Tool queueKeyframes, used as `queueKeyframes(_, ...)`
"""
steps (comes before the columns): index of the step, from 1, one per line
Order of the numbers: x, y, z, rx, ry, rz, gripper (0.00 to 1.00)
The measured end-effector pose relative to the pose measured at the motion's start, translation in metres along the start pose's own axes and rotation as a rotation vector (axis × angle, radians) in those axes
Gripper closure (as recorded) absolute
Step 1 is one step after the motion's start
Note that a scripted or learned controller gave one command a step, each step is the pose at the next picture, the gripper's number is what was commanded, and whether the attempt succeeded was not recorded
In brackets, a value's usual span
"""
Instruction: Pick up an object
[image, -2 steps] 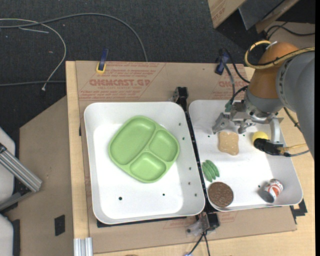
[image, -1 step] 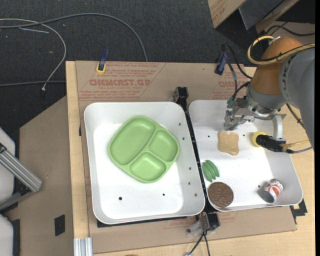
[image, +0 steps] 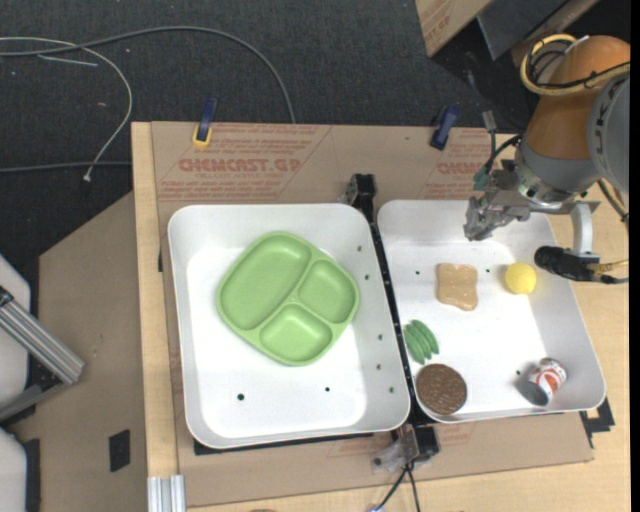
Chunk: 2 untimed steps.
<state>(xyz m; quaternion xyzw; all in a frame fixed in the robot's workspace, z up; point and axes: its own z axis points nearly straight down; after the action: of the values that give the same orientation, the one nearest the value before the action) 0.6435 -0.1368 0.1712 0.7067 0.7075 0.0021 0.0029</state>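
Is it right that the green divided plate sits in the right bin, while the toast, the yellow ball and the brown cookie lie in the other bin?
Not quite. The camera view shows the green divided plate in the left bin. The toast, yellow ball and brown cookie lie in the right bin, as you said of the other bin.

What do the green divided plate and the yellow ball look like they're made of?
Green divided plate: likely moulded plastic, smooth and matte, with an even colour and soft rounded compartment edges. Yellow ball: uniform matte yellow; plastic or foam, too small to tell.
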Motion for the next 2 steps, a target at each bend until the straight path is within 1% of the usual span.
queueKeyframes(1, 0.005, 0.004, -0.046, -0.001, 0.0, -0.001, 1.0)
queueKeyframes(2, 0.005, 0.006, -0.083, 0.001, 0.0, 0.0, 1.0)
